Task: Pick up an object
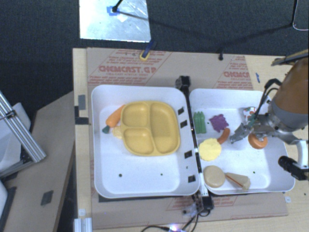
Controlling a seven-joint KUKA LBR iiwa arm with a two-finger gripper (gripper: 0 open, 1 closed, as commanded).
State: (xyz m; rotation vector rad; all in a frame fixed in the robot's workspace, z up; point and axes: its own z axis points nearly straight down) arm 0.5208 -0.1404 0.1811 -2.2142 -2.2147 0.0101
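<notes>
My gripper (237,135) hangs low over the right bin (270,103), reaching in from the right. Just left of its tip lies a small reddish sausage (223,136). An orange round piece (257,141) sits right beside the gripper's body, partly hidden by it. Nearby in the same bin are a purple grape bunch (218,122), a green ridged piece (199,122), a yellow disc (210,149), a tan round bun (214,176) and a tan wedge (238,180).
The left bin (104,173) holds a yellow divided plate (146,128) with an orange carrot (114,116) against its left edge. A black-clipped divider (189,129) separates the bins. The arm's body (294,98) covers the right bin's far right side.
</notes>
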